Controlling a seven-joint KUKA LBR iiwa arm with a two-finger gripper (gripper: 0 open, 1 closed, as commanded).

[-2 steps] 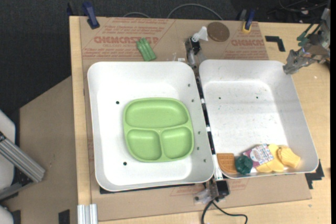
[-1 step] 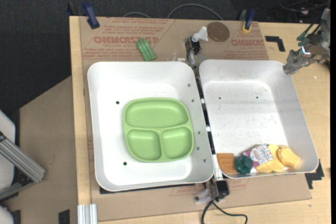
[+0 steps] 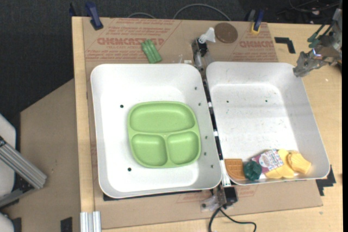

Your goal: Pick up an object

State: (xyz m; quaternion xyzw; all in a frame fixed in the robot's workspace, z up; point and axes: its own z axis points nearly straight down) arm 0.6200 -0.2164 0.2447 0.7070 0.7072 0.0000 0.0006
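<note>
— Gripper (image 3: pixel 304 65) sits at the far right corner of our right bin (image 3: pixel 255 81); we can't tell its state, and nothing shows in it.

— Where are our objects?

— Bunched along that bin's near edge: waffle piece (image 3: pixel 233 168), dark green toy (image 3: pixel 252 171), pink packet (image 3: pixel 270 159), yellow pieces (image 3: pixel 293 164). Our left bin (image 3: pixel 109 117) carries a green divided plate (image 3: pixel 163 133).

— So the pick isn't done; we judge the reach and grasp remain.

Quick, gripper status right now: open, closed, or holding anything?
Gripper: cannot be told. It sits at the right bin's far right corner, away from the toys at the near edge.
</note>
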